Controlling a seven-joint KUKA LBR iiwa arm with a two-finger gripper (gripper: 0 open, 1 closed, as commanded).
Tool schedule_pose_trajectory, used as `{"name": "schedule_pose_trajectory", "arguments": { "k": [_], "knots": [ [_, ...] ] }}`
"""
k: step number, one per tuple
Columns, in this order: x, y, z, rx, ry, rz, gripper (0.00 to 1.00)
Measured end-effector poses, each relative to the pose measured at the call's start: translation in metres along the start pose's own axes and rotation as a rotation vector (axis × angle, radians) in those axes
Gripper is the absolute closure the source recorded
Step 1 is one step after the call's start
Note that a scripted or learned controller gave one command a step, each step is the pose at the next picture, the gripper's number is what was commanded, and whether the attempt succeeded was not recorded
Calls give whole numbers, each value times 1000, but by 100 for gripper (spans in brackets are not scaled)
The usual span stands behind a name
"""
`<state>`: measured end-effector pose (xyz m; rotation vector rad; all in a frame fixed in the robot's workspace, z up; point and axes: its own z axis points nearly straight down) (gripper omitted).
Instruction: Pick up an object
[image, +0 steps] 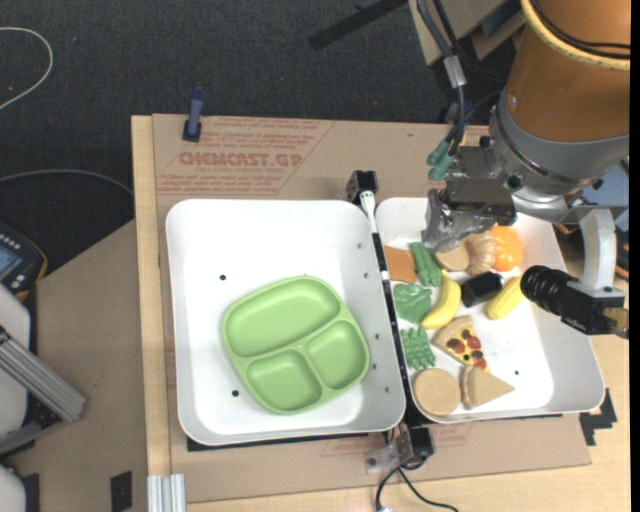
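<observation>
Toy food (455, 330) lies heaped in the right bin (560, 385), at 3 o'clock of the green tray (295, 343). Farther back, the gripper (447, 236) hangs over the pile's 12 o'clock end; finger spacing cannot be told. Approach step, by judgement; next, descend onto one piece.

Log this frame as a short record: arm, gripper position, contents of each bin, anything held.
arm: KUKA iiwa arm, reaching in from the right
gripper: gripper low over the far part of the right bin
left bin: green divided plate
right bin: toy food, including banana, pizza slice, orange, round cookie
held: nothing visibly between the fingers
</observation>
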<state>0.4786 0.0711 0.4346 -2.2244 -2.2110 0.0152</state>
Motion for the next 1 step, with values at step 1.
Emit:
{"name": "schedule_pose_trajectory", "arguments": {
  "k": [1],
  "knots": [
    [65, 0, 112, 0, 2, -11, 100]
  ]
}}
